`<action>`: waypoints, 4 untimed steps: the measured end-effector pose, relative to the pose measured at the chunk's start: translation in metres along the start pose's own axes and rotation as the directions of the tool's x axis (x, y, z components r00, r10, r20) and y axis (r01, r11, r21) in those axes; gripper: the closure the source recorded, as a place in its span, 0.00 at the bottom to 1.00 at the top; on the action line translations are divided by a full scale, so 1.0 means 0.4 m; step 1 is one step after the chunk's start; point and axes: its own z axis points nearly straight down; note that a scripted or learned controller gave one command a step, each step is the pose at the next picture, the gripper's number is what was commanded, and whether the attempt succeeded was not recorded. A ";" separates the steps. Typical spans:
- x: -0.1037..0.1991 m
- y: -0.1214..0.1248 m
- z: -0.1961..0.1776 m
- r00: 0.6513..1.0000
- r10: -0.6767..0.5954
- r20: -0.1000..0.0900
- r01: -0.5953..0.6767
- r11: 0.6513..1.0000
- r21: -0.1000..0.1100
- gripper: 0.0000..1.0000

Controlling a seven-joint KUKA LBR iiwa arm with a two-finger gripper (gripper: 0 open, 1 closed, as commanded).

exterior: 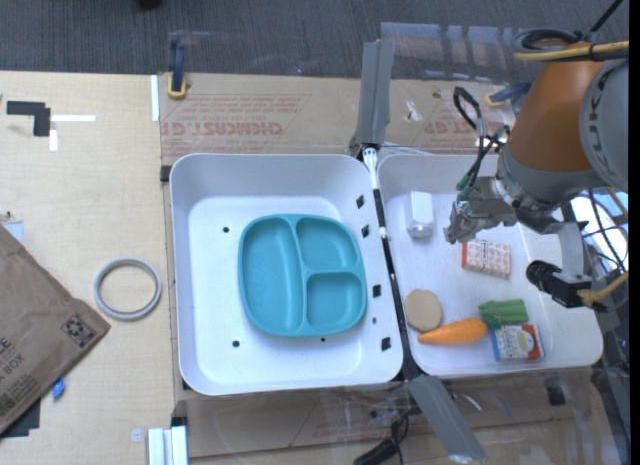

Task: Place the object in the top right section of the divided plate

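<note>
A teal divided plate (300,275) lies in the left white bin (200,203), with one long section on its left and two smaller sections on its right. In the right bin (570,353) lie a white block (421,211), a red-and-white packet (487,257), a tan round cookie (423,309), an orange carrot (453,332), a green vegetable (503,310) and a small colourful carton (516,342). My gripper (463,225) hangs over the right bin, between the white block and the red-and-white packet, just left of the packet.
A grey tape ring (128,287) and a brown cardboard box (35,325) lie on the bench left of the bins. A black clamp (553,283) juts in over the right bin's right side. Cables hang behind the arm.
</note>
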 end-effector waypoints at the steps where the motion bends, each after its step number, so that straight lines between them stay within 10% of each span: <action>1: -0.175 -0.156 0.083 0.992 -0.128 -0.002 0.128 0.992 -0.001 1.00; 2: -0.277 -0.191 0.228 0.973 -0.229 0.011 0.229 0.973 -0.022 1.00; 3: -0.334 0.024 0.245 0.869 -0.495 0.004 0.495 0.869 -0.007 1.00; 4: -0.375 -0.009 0.197 0.857 -0.516 0.004 0.516 0.857 -0.006 1.00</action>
